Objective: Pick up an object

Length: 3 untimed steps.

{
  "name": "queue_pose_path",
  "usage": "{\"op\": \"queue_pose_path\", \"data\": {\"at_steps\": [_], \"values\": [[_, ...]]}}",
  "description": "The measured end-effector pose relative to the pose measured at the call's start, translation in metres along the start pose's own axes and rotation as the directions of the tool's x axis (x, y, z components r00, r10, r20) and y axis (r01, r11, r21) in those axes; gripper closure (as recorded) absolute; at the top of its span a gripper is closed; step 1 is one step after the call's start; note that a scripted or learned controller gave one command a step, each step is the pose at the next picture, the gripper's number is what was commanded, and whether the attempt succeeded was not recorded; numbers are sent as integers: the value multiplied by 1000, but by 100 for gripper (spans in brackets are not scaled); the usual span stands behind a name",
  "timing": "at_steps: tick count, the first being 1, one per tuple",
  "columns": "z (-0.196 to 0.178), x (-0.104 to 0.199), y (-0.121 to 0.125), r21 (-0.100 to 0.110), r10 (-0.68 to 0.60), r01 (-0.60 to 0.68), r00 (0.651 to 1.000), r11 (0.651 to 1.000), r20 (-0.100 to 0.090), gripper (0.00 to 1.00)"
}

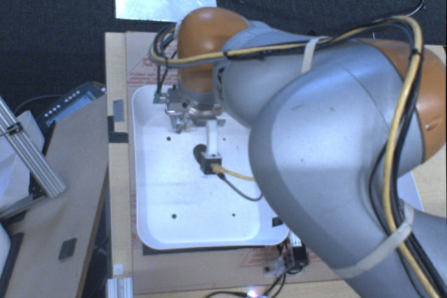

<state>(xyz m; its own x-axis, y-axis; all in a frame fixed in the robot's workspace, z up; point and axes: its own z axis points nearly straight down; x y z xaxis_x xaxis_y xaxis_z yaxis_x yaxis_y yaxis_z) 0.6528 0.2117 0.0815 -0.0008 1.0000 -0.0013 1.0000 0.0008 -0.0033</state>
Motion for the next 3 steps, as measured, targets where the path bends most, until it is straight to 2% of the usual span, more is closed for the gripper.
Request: {"op": "queue_pose_path", "data": {"at_steps": [1,2,3], "values": [[-3,14,-32,-1,-4,4,1000,1000,-1,100],[-3,-7,-23,-4,1,-1,1000,1000,-1,100],[-68,-61,-66,-5,3,-3,1000,1000,0,100]]}}
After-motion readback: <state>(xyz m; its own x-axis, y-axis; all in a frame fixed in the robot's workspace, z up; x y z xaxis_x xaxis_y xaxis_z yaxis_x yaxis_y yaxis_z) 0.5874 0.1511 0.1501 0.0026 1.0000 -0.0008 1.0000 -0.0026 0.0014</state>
